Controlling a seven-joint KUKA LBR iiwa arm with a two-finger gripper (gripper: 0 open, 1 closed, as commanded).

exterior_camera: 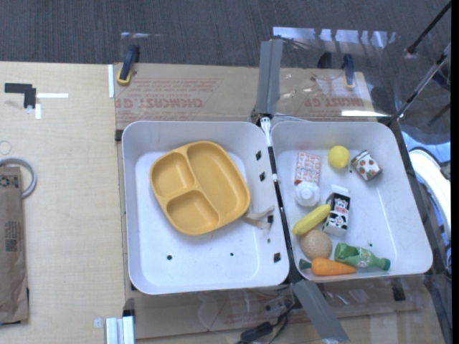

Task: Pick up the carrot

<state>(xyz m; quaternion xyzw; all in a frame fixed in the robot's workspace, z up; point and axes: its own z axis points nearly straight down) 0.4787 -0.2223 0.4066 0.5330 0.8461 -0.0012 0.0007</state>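
The carrot (331,266) is small and orange and lies on its side at the front edge of the right bin (401,213), near that bin's front left corner. It touches a green bottle (361,256) lying just behind and to its right, and a tan round roll (315,244) sits just behind it.
The right bin also holds a banana (311,219), a small milk carton (337,211), a white cup (308,193), a pink card (308,165), a lemon (338,157) and a strawberry box (366,165). The left bin (143,256) holds a yellow divided plate (199,186).
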